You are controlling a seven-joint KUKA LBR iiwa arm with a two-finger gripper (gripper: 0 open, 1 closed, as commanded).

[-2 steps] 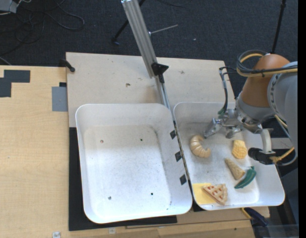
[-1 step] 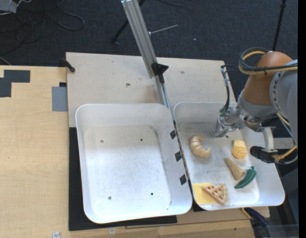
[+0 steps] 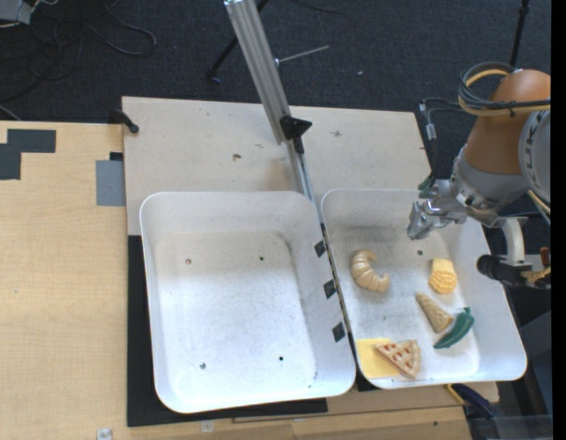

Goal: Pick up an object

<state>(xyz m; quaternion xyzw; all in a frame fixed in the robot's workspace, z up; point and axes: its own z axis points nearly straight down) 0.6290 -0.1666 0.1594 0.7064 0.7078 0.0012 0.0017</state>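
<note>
dark floor surrounds our bench [image 3: 200, 145]. our gripper [image 3: 420, 225] hovers at the right bin's [image 3: 503, 360] far edge; we cannot tell its state. next, we descend onto the croissant [image 3: 370, 270].

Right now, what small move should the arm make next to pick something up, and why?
Probably lower the gripper toward the corn piece, the nearest item just below it in the right bin. The gripper sits above the bin's upper part with nothing visible between its fingers, and the corn lies apart from the croissant.
</note>
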